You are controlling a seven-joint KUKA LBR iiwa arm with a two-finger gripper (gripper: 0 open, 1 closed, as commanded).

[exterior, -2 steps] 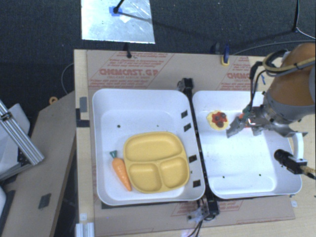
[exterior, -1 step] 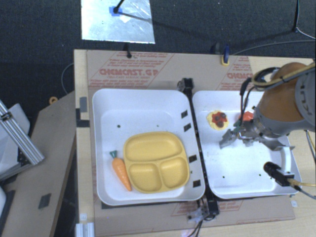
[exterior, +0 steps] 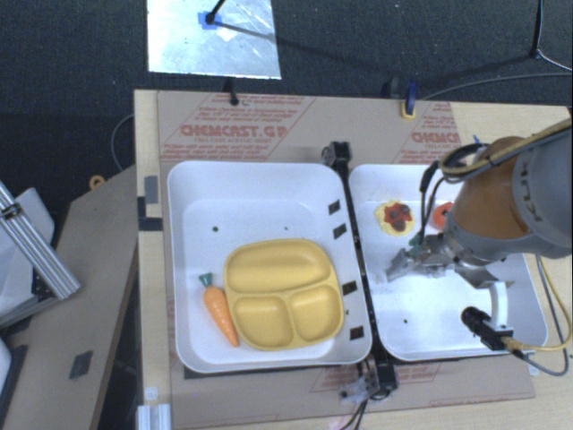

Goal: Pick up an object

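The arm (exterior: 501, 209) is reaching into the right bin (exterior: 421, 334), its tool (exterior: 400, 265) hanging low over the white floor; whether it is spread or pressed together cannot be told. Just beyond the tool, a small yellow-and-red toy food (exterior: 393, 217) is lying. Well off past the tool's tip, a yellow divided plate (exterior: 282, 292) and a carrot (exterior: 218, 312) are sitting in the left bin (exterior: 260, 186).

Two white bins are seen side by side on the surface (exterior: 269, 119), which is covered by printed brown sheeting. The left bin (exterior: 192, 267) and right bin (exterior: 394, 330) are separated by a black divider (exterior: 354, 249). A shiny metal sheet (exterior: 212, 25) is laid on the dark floor (exterior: 63, 70) beyond.
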